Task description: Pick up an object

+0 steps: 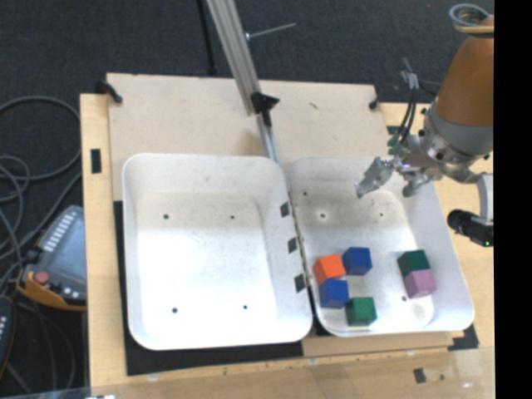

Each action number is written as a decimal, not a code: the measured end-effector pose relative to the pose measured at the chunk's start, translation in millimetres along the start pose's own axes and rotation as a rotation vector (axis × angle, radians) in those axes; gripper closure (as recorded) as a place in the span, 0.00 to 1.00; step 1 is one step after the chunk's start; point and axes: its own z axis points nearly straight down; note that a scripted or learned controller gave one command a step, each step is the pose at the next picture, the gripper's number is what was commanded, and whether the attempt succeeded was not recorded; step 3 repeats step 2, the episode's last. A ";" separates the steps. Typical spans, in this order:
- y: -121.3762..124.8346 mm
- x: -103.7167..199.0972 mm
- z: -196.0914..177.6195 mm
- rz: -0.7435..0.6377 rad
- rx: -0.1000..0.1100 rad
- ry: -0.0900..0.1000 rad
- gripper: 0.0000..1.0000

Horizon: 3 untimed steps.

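Blocks (359, 283) bunched at right bin (332, 191) front; back half bare. Gripper (391, 179) above it, fingers apart, holding nothing.

Arm (465, 81) cropped at right edge

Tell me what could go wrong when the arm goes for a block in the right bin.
The orange block and blue blocks sit packed together, so the gripper may knock neighbours instead of closing on one. The purple block touches a green block beside the bin wall, leaving little finger room. The other green block lies close to the rim.
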 end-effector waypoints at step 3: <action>13.5 5.5 149.1 -0.001 0.009 0.001 0.00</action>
